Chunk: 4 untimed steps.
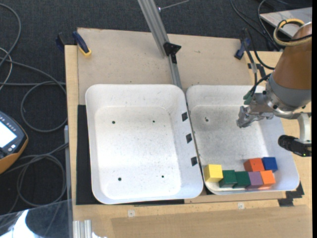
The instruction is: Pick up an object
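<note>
While above the right bin [218, 133], hand [243, 120] holding nothing visible.

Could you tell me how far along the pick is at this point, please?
Nothing looks picked yet: the blocks all sit at the right bin's near edge. The gripper hangs above the bin's middle, away from them. Left: reach a block, grasp, lift.

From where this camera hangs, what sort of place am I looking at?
Most likely a robotics lab test bench. A grey and orange arm's end effector hangs over the right white bin, coloured blocks lie clustered at that bin's near edge, and loose cables trail over the dark carpet.
</note>
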{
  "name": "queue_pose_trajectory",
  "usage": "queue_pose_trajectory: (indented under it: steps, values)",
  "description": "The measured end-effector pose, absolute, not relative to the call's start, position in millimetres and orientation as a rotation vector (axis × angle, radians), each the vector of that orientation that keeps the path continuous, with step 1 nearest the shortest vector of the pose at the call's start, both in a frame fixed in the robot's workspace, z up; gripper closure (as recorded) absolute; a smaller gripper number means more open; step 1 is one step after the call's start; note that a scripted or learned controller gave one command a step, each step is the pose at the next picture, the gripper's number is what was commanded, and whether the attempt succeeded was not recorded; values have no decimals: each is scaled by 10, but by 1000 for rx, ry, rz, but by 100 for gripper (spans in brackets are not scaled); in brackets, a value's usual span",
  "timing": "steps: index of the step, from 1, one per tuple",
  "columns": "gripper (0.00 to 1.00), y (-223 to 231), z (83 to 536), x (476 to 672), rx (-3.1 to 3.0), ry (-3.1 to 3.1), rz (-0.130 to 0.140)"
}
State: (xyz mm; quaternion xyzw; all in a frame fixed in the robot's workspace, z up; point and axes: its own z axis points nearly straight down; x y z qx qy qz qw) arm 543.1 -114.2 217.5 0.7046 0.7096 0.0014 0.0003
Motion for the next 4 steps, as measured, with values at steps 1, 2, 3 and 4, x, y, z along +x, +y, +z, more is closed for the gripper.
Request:
queue_pose_trajectory:
  steps: [1, 2, 3, 4]
  values:
    - [100, -724, 2183, 5619, 2213, 2228, 5]
    - [100, -275, 2158, 5743, 2214, 2228, 4]
    - [100, 249, 2122, 5859, 2214, 2229, 5]
    - [100, 775, 2170, 5936, 2214, 2230, 5]
